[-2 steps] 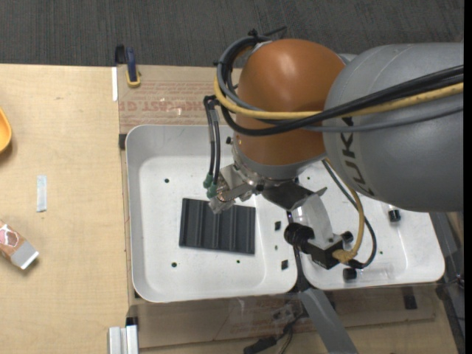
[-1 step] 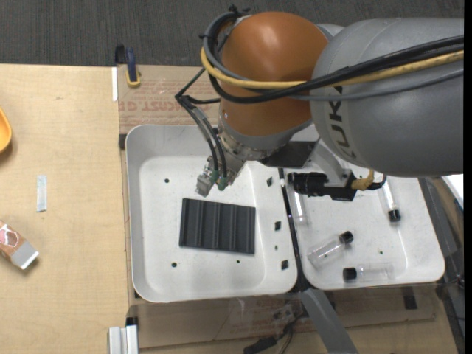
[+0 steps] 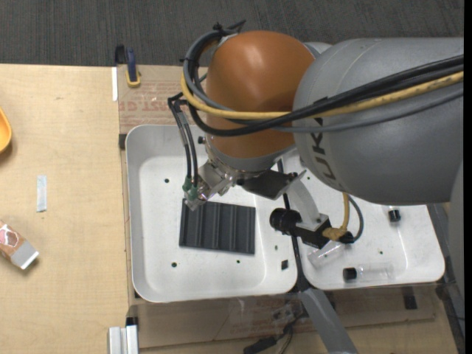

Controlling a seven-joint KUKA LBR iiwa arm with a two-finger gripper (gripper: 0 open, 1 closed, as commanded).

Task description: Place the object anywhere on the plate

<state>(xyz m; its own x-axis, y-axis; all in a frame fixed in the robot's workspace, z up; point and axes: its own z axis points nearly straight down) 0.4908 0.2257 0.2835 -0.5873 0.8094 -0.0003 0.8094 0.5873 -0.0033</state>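
A dark ribbed rectangular plate (image 3: 218, 228) lies flat in the left bin (image 3: 147, 198). My gripper (image 3: 195, 195) hangs just over the plate's far left corner, pointing down and to the left. A small green bit shows at the gripper's tip, touching or nearly touching the plate's corner; I cannot tell what it is. The arm's orange band and grey body cover the back of both bins.
In the right bin (image 3: 420, 264) lie a clear tube with a black cap (image 3: 366, 273), a clear piece (image 3: 325, 254) and a tiny black item (image 3: 395, 214). On the wooden bench to the left are an orange thing (image 3: 4, 133), a grey strip (image 3: 41, 194) and a small packet (image 3: 16, 245).
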